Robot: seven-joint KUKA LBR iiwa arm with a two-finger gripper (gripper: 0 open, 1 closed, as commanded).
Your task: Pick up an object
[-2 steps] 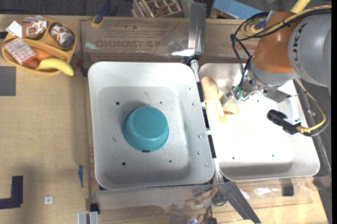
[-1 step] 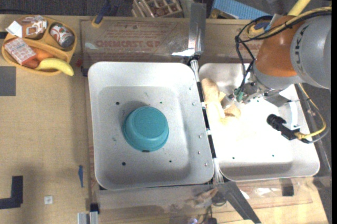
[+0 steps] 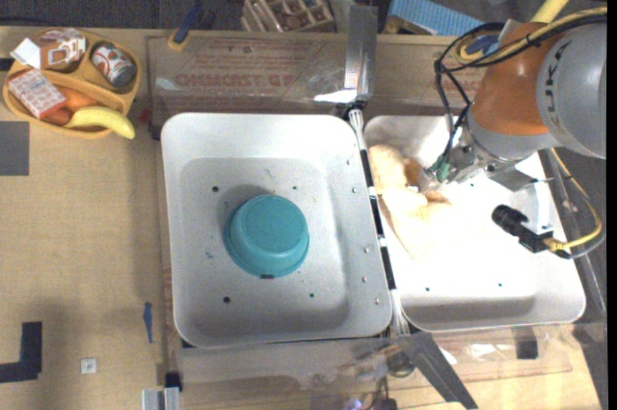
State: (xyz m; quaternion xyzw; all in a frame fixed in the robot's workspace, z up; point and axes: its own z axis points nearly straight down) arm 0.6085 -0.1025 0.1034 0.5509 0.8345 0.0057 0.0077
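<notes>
Item: left bin [image 3: 193,148], white and shallow, holding one teal bowl [image 3: 268,234] turned upside down near its middle, well apart from every wall; we judge that it sits rim-down and so offers a smooth dome with no edge to pinch. Item: right bin [image 3: 501,292], white, sharing a wall with the left one; in its upper left corner lie pale, soft-looking lumps [image 3: 390,169], cream to light orange, pressed close to the dividing wall and washed out by glare, so we cannot say what they are or how many. Item: arm [image 3: 569,90], grey with an orange band, reaching in from the right and bent down over the right bin. Item: gripper [image 3: 442,175], low over the bin's upper left part, just beside or touching the pale lumps; whether it is spread or closed we cannot tell, and we see nothing clearly caught in it. Item: small black part [image 3: 513,223] with a cable, hanging over the right bin beside the arm. Item: yellow tray [image 3: 29,104] at the bench's far left, carrying a banana [image 3: 101,120] and small packets, well apart from both bins. We judge the lumps to be the target, the approach under way, the lift not yet made.
</notes>
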